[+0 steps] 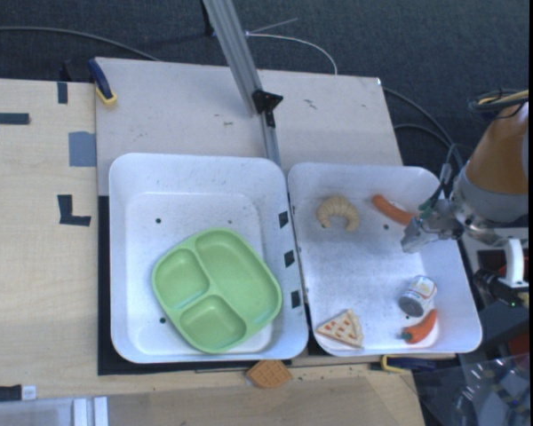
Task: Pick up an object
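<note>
Although the arm (502, 171) reaches in at the frame's right edge, its gripper (420, 230) hangs just beside the orange sausage (391, 208) in the right bin's (355, 264) upper right; its grip cannot be judged. Likely light, stiff and slick, the sausage runs upper left to lower right; pinch it mid-length, across.

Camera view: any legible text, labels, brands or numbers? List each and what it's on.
None can be read.
Small can in the right bin: its wrap may carry print, too small and blurred to read.
Dark marks on the bench at left: plain tape shapes, no letters.
Green divided plate, croissant, pizza slice: no markings show.
</note>
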Motion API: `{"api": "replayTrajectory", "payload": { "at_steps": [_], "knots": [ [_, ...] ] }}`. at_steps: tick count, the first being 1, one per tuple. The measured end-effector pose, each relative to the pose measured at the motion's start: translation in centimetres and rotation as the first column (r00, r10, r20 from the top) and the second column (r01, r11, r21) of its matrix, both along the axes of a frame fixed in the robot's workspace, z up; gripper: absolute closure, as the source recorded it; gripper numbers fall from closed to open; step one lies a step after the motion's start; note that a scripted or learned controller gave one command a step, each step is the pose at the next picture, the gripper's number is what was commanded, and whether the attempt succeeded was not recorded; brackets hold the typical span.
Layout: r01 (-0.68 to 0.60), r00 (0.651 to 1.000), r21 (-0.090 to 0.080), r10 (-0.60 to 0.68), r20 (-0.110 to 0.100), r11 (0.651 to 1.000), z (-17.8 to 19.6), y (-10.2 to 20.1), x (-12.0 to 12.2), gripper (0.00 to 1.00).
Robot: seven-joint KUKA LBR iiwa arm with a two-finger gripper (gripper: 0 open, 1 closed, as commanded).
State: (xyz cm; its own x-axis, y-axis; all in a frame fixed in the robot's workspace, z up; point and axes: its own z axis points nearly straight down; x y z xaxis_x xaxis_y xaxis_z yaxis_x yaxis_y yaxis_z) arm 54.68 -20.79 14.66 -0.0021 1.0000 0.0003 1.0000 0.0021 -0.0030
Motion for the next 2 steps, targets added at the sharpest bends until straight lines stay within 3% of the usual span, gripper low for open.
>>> {"api": "replayTrajectory", "payload": {
  "at_steps": [1,2],
  "knots": [
    [0.000,1.000,-0.001,0.000,0.005,1.000,4.42,0.61,-0.19,1.00],
    [0.000,1.000,-0.001,0.000,0.003,1.000,5.34,0.67,-0.14,1.00]
  ]
}}
